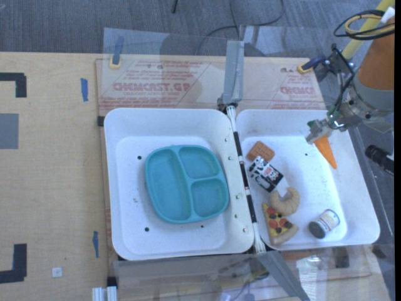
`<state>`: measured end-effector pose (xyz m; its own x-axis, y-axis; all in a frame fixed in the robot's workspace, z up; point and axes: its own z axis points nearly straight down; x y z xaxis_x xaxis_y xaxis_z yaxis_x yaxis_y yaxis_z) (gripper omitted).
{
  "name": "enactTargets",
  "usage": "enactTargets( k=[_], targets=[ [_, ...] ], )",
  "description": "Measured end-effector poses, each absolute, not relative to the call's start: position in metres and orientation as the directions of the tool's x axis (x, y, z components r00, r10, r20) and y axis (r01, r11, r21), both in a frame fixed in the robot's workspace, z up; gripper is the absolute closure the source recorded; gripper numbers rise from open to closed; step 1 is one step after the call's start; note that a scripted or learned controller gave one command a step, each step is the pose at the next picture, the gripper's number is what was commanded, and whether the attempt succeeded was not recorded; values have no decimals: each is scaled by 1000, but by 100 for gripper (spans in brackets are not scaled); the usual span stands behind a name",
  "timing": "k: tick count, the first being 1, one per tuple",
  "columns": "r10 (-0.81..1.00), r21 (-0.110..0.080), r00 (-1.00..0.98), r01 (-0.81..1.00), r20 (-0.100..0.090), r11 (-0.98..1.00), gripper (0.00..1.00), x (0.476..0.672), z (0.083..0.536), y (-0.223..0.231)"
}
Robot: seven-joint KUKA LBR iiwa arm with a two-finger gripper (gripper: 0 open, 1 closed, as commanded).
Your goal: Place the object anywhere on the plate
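The worktop (50, 180) is seen spread wide in pale wood, marked with black and blue tape. Two white bins are carried on it side by side. The left bin (119, 231) is taken up by a teal plate (187, 183) with three compartments, lying at its middle. The right bin (357, 224) is crowded with small things.

The arm (379, 61), grey with orange above the wrist, is seen reaching in at the right bin's far right corner. Its claw (321, 130) hangs there over the bin's far right part, and an orange carrot (326, 151) is seen just under it, point aimed toward the near edge; whether the carrot is gripped or the claw released cannot be told.

Along the bin's left wall a brown cracker (260, 150) is laid, with a black-and-white carton (265, 174) just beside it toward the near edge. Nearer still, a tan croissant (286, 199) is found touching a pizza slice (280, 223) at the near left corner. A small can (324, 223) is lying on its side by the near edge.
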<state>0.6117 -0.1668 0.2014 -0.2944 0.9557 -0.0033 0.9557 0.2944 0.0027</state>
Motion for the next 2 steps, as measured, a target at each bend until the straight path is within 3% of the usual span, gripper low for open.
enactTargets(
  k=[1,2],
  targets=[
    [957,1,-289,957,0,289,100,648,122,-120],
    [960,1,-279,960,0,279,100,621,185,-46]
  ],
)
